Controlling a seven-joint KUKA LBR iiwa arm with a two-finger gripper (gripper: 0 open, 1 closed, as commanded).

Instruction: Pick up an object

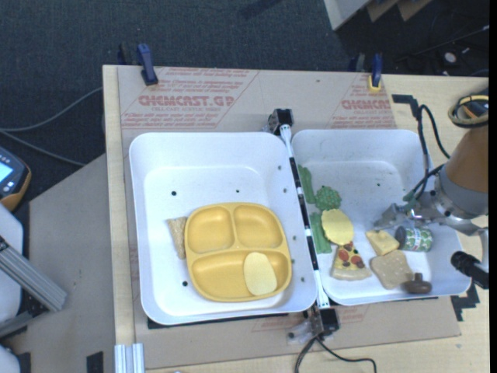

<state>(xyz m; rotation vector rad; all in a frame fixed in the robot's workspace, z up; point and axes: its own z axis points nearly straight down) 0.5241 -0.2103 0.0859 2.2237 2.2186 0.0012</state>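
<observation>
Green-labelled small can [417, 239], lying sideways

The two shallow plastic bins [155, 208] are white. The divided plastic plate [233, 247] is yellow, and the oval piece [260, 273] on it is a paler yellow. The toy pizza slice [349, 261] is yellow with red and dark spots. The leafy toy vegetable [327, 198] is green. The bench board [194, 99] is light brown with red printed letters.
</observation>
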